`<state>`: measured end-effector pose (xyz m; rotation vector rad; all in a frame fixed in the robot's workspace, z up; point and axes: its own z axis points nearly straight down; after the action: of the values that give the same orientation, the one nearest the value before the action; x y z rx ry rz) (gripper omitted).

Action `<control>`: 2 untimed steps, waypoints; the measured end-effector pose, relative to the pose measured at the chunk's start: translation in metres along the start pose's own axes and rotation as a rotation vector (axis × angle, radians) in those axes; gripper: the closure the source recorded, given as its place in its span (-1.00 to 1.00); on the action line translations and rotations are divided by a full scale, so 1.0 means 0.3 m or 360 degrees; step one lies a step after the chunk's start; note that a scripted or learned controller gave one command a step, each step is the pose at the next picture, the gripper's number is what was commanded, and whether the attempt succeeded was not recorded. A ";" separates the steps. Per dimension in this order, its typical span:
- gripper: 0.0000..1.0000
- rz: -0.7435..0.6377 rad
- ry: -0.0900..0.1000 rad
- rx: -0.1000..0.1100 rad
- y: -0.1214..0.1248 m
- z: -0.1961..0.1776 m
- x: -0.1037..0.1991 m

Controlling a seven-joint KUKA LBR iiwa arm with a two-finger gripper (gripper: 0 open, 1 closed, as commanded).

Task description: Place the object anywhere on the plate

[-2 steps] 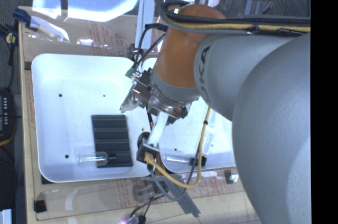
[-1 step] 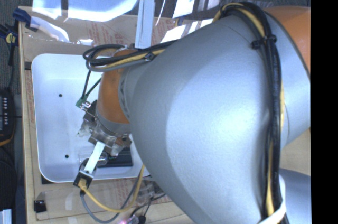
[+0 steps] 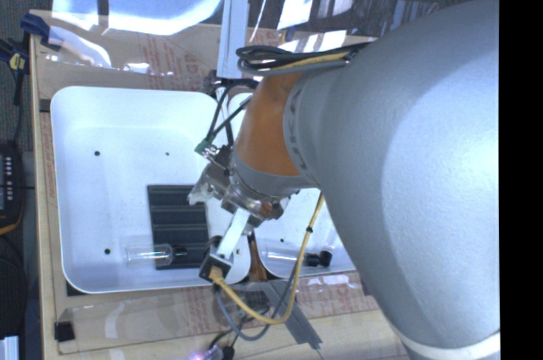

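Arm [image 3: 399,146] is nearest the lens, its bulk at 3 o'clock, with the orange band [image 3: 263,129] about centre. Under it the gripper [image 3: 226,199] hangs over the right side of the left bin [image 3: 76,180]. The wrist hides it, so I cannot tell whether it is wide, narrow or holding anything.

On the bin floor at 7 o'clock of the view lies a clear tube [image 3: 149,253] with a dark cap, flat on its side; likely the object (best guess). At the tube's 1 o'clock, close by, is the black ribbed plate [image 3: 176,210], lying flat, its right edge running under the wrist. Whether tube and plate touch, can't tell. At 5 o'clock, a strip of the right bin [image 3: 284,265] holds a small black thing [image 3: 320,258].

Step in hand reads as the approach to the pick. To do it well: shift toward 8 o'clock until centred over the tube, close across its width rather than along its length (round glass may roll), and lift clear before crossing to the plate.
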<state>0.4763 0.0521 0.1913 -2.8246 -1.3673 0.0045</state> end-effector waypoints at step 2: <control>-1.00 -0.0021 -0.0001 -0.0001 -0.120 0.272 0.148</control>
<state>0.4754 0.1094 0.1097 -2.8161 -1.3862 0.0052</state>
